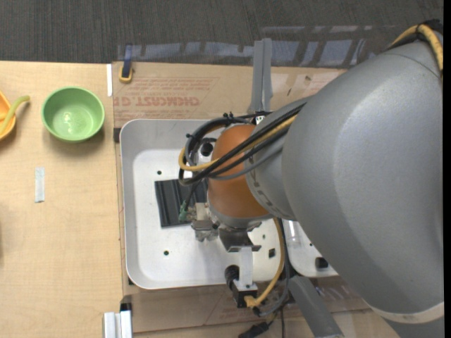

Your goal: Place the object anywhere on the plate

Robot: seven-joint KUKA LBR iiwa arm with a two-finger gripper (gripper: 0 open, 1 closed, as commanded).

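**Wrist low over the dark block: secure the pick before lifting**

The grey KUKA arm with its orange wrist band point(236, 171) reaches across from the right and hangs low over the left shallow white bin point(141, 259). A flat, dark rectangular block with a ridged top point(171, 201) lies on the bin floor, left of centre. It is the likely object for the task. The two-finger gripper point(201, 225) sits just beside the block's right-hand edge, under the wrist. The wrist and its looped yellow and black cables cover it, so it cannot be told whether it is wide, narrow or closed on anything. Nor can contact with the block be judged.

The step in hand looks like the approach or grasp. To do it well, the gripper should centre over the block instead of at its edge, and close across the narrow side. The ridged face may give poor purchase, so a low, square grip is safer than a corner pinch. The lift should be straight up and slow, clear of the bin wall.

The arm's bulk covers much of both bins, so where the plate lies cannot be told. A round green bowl point(73, 114) stands well apart on the wooden bench point(56, 259), out of the way.
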